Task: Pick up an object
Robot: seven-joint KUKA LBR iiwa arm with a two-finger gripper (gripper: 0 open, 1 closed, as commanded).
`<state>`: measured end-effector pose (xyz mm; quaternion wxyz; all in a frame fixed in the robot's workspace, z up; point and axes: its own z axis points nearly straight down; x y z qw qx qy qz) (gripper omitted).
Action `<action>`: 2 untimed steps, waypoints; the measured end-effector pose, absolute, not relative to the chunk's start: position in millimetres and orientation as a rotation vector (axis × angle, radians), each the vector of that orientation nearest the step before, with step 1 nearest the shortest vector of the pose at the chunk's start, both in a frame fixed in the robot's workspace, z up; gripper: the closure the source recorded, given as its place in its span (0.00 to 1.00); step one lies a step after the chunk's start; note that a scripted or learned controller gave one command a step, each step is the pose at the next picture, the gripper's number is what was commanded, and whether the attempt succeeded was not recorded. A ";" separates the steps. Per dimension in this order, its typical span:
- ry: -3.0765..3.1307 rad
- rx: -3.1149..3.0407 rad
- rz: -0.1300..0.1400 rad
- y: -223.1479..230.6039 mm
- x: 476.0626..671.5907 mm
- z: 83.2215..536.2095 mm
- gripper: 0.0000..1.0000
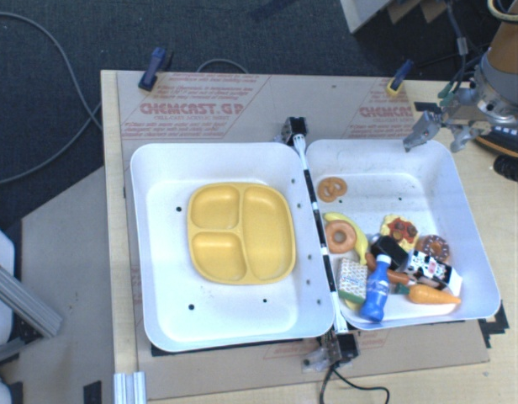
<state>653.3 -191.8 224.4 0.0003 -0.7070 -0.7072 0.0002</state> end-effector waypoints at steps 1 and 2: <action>-2.219 -2.220 0.003 -200.4 594.0 116.6 0.00; -2.227 -2.227 -0.003 -157.4 559.0 87.2 0.00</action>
